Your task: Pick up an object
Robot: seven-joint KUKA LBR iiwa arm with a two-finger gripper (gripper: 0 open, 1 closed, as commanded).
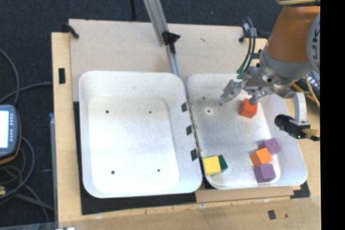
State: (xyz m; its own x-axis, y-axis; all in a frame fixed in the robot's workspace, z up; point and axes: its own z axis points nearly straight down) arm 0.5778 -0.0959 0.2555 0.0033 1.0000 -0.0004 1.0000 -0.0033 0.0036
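Orange and blocky, a small red-orange cube (248, 109) is seen in the camera view just below the gripper (245, 93), inside the right white plastic bin (215, 116). The grey fingers are spread wide, one reaching out left of the cube and one close above it, and nothing is held between them; the pose is judged a descent onto the cube, since it lies apart from the rest and is easiest to straddle. Well below the gripper, toward the bin's near edge, an orange block (262, 156) is crowded between two purple blocks (264, 172). A yellow-and-green block (213, 165) is lodged below and left, against the bin wall. The left white bin (86, 116) sits far left on the bench (118, 46).
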